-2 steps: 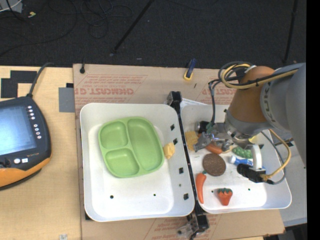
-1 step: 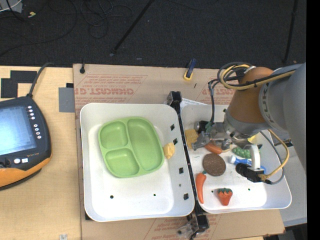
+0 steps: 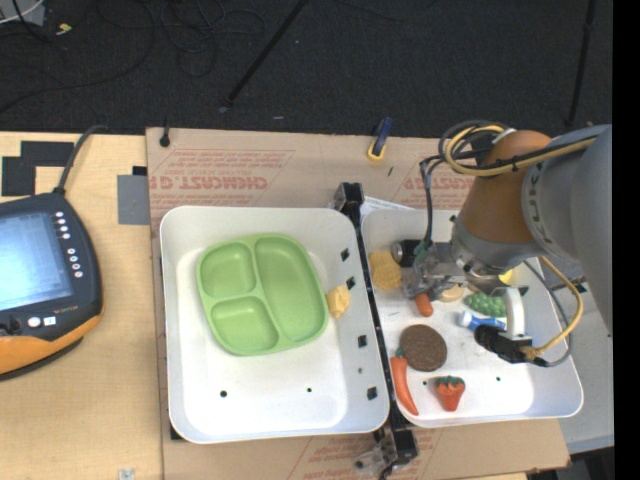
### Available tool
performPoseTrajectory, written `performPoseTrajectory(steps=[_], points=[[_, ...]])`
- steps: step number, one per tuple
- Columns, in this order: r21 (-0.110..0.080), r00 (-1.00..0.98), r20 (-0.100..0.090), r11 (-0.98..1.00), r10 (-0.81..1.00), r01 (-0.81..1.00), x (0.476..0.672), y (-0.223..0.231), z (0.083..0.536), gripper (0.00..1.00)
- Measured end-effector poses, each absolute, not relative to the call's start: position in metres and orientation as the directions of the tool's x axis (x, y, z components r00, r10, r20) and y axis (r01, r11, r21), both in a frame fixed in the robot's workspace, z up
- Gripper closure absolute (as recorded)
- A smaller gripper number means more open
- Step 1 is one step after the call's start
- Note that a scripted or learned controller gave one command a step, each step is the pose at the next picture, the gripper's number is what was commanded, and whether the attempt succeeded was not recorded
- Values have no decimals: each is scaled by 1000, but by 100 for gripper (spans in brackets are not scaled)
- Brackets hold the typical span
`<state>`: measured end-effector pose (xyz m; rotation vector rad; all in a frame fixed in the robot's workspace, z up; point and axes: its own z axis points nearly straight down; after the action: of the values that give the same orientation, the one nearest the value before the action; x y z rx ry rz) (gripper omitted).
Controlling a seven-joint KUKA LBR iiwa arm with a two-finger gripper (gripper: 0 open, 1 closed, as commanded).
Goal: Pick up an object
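Observation:
My gripper (image 3: 422, 284) is low in the right bin (image 3: 545, 393), near its back left part. A small red piece (image 3: 424, 306) lies just under its tip; whether it is gripped is unclear. A yellow object (image 3: 385, 268) sits to the gripper's left. Right of the gripper lie a green object (image 3: 487, 302) and a blue and white one (image 3: 478, 319). Nearer the front are a brown round disc (image 3: 424, 348), an orange carrot (image 3: 403, 384) and a red strawberry-like toy (image 3: 450, 393).
The left bin (image 3: 190, 388) holds a green divided plate (image 3: 262, 294) and a small yellow piece (image 3: 339, 300) by its right wall. A tablet (image 3: 40, 268) lies on the bench at far left. A blue and yellow clamp (image 3: 379, 140) stands behind the bins.

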<state>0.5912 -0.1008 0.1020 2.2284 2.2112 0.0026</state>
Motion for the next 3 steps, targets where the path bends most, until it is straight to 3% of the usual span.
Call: performPoseTrajectory(steps=[2, 3], points=[[3, 0, 0, 0, 1000, 1000, 599, -98, 223, 100], [-2, -1, 1, 1, 1000, 1000, 599, -98, 227, 100]])
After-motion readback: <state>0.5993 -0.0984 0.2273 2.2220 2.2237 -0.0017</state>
